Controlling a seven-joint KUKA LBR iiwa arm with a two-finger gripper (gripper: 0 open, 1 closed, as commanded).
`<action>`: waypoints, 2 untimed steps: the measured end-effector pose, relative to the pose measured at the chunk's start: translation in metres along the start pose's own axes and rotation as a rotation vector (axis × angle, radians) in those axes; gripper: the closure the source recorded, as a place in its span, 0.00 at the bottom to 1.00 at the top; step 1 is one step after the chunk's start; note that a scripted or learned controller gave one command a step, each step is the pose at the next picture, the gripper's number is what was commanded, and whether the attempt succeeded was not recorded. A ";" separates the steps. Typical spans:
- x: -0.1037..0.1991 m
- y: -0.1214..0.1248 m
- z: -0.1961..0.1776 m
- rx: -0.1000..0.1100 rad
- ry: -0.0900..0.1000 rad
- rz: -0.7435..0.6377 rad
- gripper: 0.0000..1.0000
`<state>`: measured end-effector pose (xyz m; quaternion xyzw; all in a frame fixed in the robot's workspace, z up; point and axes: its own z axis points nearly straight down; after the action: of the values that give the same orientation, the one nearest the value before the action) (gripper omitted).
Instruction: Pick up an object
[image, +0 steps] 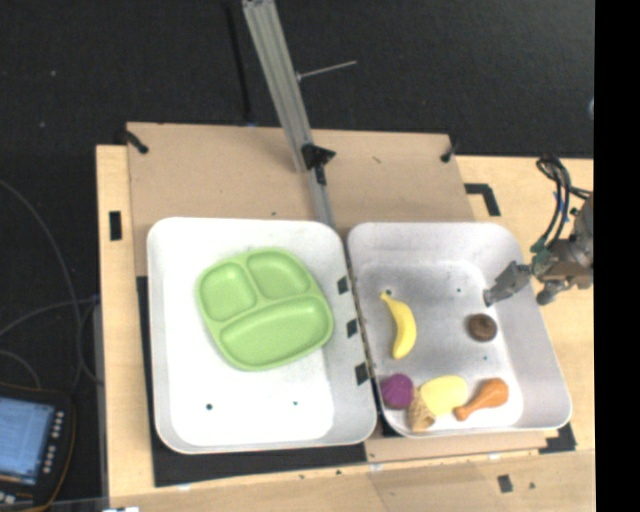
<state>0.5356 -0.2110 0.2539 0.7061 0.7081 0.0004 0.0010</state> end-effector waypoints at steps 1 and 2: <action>0.000 0.000 0.000 0.000 0.000 0.000 0.00; -0.001 -0.002 0.063 0.007 0.001 0.003 0.00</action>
<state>0.5338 -0.2122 0.1906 0.7070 0.7072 -0.0018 -0.0017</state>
